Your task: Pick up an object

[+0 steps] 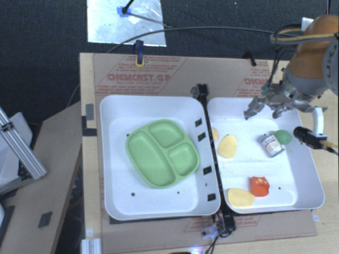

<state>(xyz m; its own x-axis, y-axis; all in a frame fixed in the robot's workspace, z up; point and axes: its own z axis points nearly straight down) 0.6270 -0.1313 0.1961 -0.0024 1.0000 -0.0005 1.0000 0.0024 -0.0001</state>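
Note:
My gripper [264, 111] hangs over the far part of the right bin [307, 194], its two fingers spread open with nothing between them. Below it in that bin lie a small labelled can [271, 145] and, touching it, a green lump [284, 137]. A pale yellow piece [228, 146] lies to the left of the can. A red object [259, 186] and another yellow piece [240, 197] sit near the bin's front wall. A small yellow bit [214, 135] rests against the left wall.
The left bin [114, 194] holds a green divided plate [161, 152]. Black clips [202, 91] run along the seam between the bins. A cardboard sheet [159, 75] lies under both bins, and a black fitting [310, 136] juts over the right bin's right wall.

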